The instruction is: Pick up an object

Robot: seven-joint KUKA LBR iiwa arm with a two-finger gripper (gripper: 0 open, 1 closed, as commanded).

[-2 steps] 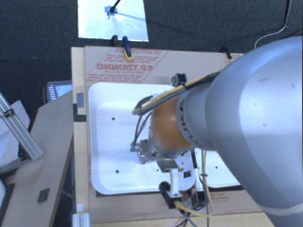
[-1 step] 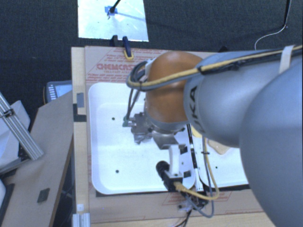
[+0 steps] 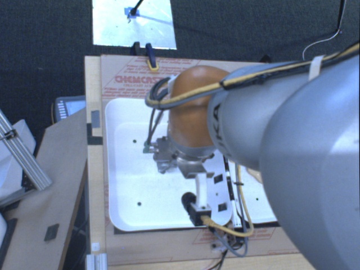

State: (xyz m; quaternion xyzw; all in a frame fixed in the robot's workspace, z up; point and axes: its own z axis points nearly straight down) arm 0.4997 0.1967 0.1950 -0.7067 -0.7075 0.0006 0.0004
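My gripper [image 3: 162, 155] hangs low over the middle of the left white bin [image 3: 121, 167], below the orange band [image 3: 191, 114] of the wrist. The grey arm [image 3: 292, 139] crosses in from the right and hides the right bin almost entirely. I see no loose object beneath or beside the gripper on the visible white floor. A small tan sliver [image 3: 253, 176] peeks out past the arm on the right bin's side; what it is I cannot tell.
The left bin's floor has two small dark dots [image 3: 135, 141] [image 3: 139, 203]. Cardboard [image 3: 129, 77] lies behind the bins with a yellow-and-black clamp [image 3: 151, 58]. A wooden bench edge [image 3: 67, 196] and metal rail [image 3: 22, 156] stand at the left.
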